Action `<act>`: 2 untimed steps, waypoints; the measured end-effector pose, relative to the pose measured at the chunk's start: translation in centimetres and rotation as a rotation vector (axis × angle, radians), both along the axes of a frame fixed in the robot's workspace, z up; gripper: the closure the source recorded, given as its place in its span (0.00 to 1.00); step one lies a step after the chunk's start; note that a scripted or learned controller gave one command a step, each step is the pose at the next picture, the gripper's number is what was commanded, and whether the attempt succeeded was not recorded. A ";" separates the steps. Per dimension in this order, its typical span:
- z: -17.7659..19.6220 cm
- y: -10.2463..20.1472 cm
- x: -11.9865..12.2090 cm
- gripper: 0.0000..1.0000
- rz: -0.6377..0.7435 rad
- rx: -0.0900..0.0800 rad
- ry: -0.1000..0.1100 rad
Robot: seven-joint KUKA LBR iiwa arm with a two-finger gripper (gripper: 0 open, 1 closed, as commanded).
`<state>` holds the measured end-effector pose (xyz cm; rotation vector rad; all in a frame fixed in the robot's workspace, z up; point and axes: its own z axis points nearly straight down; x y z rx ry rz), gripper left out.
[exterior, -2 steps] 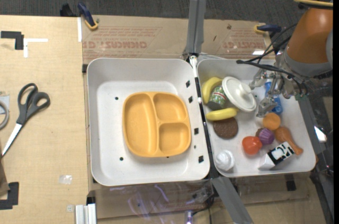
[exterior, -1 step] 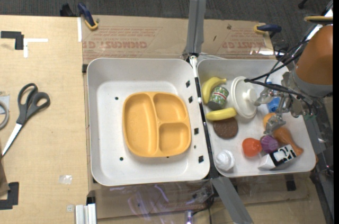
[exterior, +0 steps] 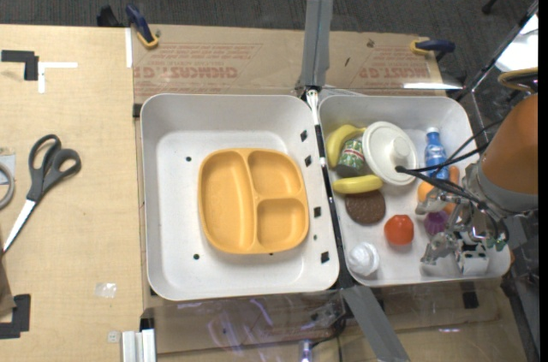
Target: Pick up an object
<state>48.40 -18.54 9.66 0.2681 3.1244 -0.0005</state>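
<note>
Dark grey floor runs across the top, and below it sits the pale wooden bench (exterior: 68, 181), with a sheet of brown cardboard (exterior: 257, 61) clamped along its back edge. On the bench, two shallow white bins sit side by side, touching at the middle. The left bin (exterior: 163, 181) carries a yellow divided tray (exterior: 254, 200) with three compartments, lying flat near its centre. The right bin (exterior: 390, 270) is the crowded one. Coming in from the right is the arm (exterior: 518, 151), its orange band up against the frame edge, reaching down into the front right corner of that bin. At its tip the gripper (exterior: 454, 245) hangs low over the bin floor, amid cables and metal parts; whether it is open or closed, I cannot tell, and nothing is plainly seen in its grasp.

Now the objects in the right bin. A white round lid or bowl (exterior: 387, 148) sits near the back, just beside a yellow banana (exterior: 341, 138) that curves around a green can (exterior: 351, 155). A blue bottle (exterior: 434, 151) stands toward the right wall. A brown round cookie (exterior: 366, 208) lies mid-bin, with a red tomato (exterior: 398, 229) just in front of it. A small white cup (exterior: 363, 259) rests at the front left corner. A purple piece (exterior: 436, 222) sits right beside the gripper.

Out on the bench at far left lies a pair of black-handled scissors (exterior: 38, 176).
</note>
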 end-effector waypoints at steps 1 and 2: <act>-0.5 4.5 0.0 0.00 -0.063 0.002 0.004; -0.5 7.2 6.4 0.00 -0.259 0.001 0.007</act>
